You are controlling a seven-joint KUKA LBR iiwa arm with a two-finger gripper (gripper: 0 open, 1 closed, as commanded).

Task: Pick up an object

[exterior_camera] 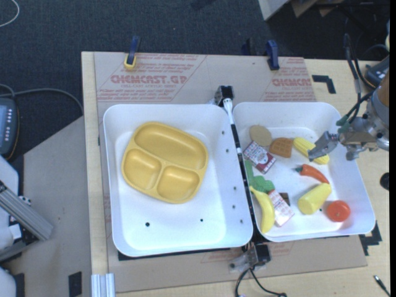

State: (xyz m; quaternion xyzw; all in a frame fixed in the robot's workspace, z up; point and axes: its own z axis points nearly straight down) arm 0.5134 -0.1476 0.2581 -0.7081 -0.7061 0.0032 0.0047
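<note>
over the right bin (291,111), the pincer (326,146) hangs with fingers apart, empty, just above a yellow corn toy (307,148). lower it straight down astride the corn, clear of the orange carrot (314,173), then close.

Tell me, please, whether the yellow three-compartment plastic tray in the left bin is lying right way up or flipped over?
Right way up: the yellow three-compartment plastic tray shows its three hollow sections facing the camera, flat on the left white bin.
</note>
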